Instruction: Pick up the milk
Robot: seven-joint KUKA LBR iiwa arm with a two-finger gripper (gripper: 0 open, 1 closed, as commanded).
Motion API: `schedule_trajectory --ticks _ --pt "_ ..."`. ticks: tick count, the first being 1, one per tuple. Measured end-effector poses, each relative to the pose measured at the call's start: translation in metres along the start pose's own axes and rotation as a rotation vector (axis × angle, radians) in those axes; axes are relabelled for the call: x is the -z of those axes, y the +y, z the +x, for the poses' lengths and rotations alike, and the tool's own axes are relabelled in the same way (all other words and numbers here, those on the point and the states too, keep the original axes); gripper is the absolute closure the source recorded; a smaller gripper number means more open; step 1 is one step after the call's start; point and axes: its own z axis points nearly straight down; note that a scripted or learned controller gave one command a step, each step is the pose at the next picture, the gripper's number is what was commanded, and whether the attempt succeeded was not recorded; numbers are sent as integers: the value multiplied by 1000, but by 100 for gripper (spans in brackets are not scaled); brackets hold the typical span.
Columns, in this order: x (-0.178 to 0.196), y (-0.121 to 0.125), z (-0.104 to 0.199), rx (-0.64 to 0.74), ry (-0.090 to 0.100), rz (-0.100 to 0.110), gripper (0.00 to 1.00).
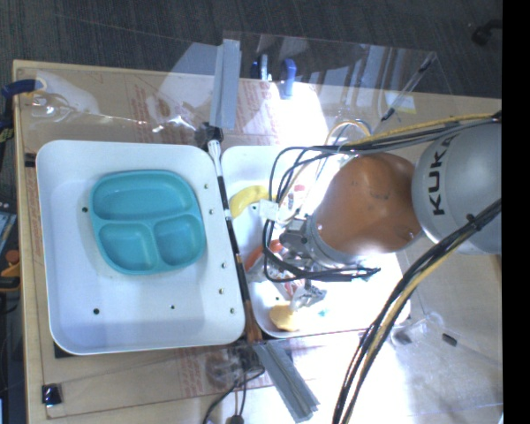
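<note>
Arm over right bin, teal tray left

Left of the jaws, a smooth, slightly glossy turquoise plastic tray lies in a matt white plastic bin; the tabletop looks like pale wood.

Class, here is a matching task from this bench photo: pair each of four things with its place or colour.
Things:
1. divided tray
2. yellow item
3. arm
4. left bin

Descriptions:
A. white, holding the tray
B. over the right bin
C. turquoise
D. near the right bin's left wall

Pairs: 1-C, 2-D, 3-B, 4-A
</note>
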Motion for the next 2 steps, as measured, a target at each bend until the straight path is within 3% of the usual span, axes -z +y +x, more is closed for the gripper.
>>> schedule_trajectory --ticks 1,2 --pt "-1 3 -2 -392 3 -17 0" --pt "-10 -44 45 137 -1 -38 0"
